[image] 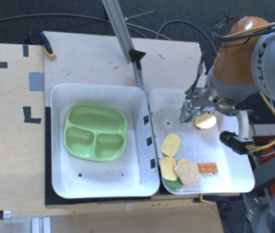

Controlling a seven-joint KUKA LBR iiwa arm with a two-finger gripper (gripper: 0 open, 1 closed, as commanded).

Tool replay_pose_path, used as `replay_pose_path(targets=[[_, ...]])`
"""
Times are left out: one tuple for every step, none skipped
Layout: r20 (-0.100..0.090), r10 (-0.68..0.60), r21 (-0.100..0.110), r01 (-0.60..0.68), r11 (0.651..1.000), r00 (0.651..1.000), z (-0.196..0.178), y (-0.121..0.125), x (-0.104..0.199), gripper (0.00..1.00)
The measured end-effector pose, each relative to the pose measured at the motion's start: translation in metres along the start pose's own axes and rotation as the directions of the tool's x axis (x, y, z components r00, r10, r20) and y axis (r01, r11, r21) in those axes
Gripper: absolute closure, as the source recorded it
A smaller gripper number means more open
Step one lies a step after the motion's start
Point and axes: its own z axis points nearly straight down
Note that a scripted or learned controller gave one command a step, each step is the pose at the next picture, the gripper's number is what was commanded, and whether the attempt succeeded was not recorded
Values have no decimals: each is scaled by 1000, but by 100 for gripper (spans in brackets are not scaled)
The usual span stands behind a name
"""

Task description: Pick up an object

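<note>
My gripper (189, 113) hangs over the upper middle of the right bin (234, 178), its dark fingers pointing down at the bin floor. Just to its right lies a pale yellow round piece (205, 122), close beside the fingers but not seen between them. Lower in the bin lie a yellow oval piece (170, 144), another yellow piece (168, 167), a tan bread slice (187, 173), an orange wafer (207, 168) and a bit of green (174, 185) under the bread.
The left bin (59, 130) holds a green divided plate (96, 132). A metal post (120, 25) slants down to the wall between the bins. The arm's orange and grey body (244, 57) looms over the right bin's far corner. Cables trail behind the bench.
</note>
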Motion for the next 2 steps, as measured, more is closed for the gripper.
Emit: replay_pose_path(targets=[[0,0,1,0,1000,1000,2,3,53,100],[1,-1,1,1,1000,1000,12,17,114,100]])
